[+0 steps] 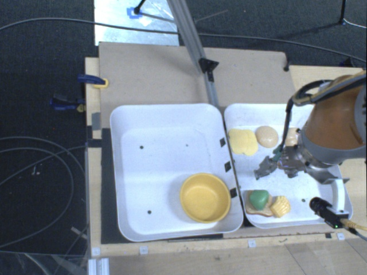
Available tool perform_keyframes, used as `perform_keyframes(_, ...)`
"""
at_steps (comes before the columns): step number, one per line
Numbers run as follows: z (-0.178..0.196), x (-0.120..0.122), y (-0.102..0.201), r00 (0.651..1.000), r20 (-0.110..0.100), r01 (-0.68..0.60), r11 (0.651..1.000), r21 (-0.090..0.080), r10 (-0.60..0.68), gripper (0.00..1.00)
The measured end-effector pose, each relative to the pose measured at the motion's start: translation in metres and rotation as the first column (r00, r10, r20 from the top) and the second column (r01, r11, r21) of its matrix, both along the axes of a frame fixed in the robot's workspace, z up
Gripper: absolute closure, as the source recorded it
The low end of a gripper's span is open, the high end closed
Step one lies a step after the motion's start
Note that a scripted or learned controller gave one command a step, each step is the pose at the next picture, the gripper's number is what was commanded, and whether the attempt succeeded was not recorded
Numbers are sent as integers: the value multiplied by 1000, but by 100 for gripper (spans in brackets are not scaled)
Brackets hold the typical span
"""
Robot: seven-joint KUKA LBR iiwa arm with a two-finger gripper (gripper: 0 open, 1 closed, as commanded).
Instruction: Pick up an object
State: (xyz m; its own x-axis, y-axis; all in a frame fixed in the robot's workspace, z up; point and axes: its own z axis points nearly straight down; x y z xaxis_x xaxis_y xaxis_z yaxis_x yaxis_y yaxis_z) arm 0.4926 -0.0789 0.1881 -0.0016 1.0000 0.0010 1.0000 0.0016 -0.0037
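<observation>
Lowest in the frame, and so nearest the lens, lay a small cluster at the bottom edge of the right bin (250,114): a green rounded toy (259,199) resting on a tan flat piece (258,211), with a ridged yellow item (280,206) touching its right side. Just above them, at the centre right of the picture, hung the gripper (268,169), dark and pointing toward the left, over bare white floor of that bin. Nothing sat between its fingers, so the pick looked not yet made; whether the jaws stood apart or together I could not tell, since they blurred into one dark shape. Candidates for the task lay close on both sides: the green toy cluster below the gripper, and above it a pale yellow flat object (243,141) beside a cream round ball (266,136), with another pale item partly hidden behind the arm (334,128) at the right. By my reading, all of the work remained: choosing a target, descending and closing.

In the left bin (166,116), toward its lower right corner, sat a yellow bowl (205,197), well apart from the gripper. The wall between the two bins, carrying dark clips, stood between them. A grey pole (189,30) slanted down from the top of the frame to the bins' upper edge.
</observation>
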Motion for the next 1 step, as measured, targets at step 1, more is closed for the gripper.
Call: perform_keyframes(1,-60,-2,-7,1000,0,1,1000,0,-1,0)
